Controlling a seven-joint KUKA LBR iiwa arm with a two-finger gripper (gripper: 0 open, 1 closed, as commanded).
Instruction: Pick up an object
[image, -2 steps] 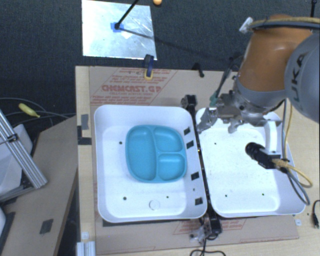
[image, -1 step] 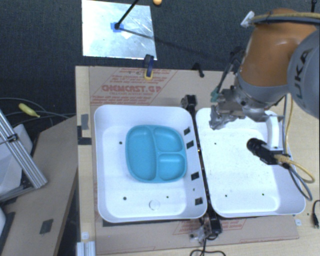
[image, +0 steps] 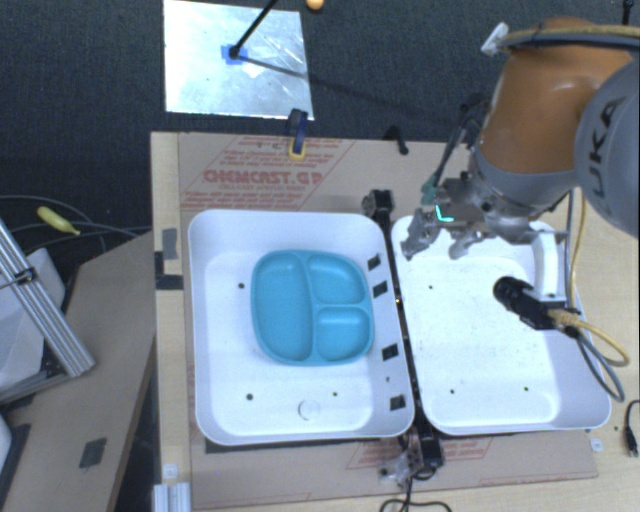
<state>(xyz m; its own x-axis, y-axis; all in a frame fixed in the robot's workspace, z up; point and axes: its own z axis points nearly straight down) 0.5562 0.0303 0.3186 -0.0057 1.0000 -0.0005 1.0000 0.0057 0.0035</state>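
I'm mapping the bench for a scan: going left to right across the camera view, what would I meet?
Left white bin's outer wall, blue three-compartment plastic plate, grey arm's pincer, right white bin's outer wall.

**Item:** divided plate (image: 310, 306), 1 piece.
**Look:** light blue, a rounded rectangle with a raised rim.
**Compartments:** 3 in all. 1 large section runs along its left half, and 2 smaller sections sit on its right, 1 above the other.
**Pose:** flat on its base, open side up, turned slightly off square with the bin walls.
**Location:** middle of the floor of the left white bin (image: 222, 340), apart from all 4 walls and nearer the right wall than the left.
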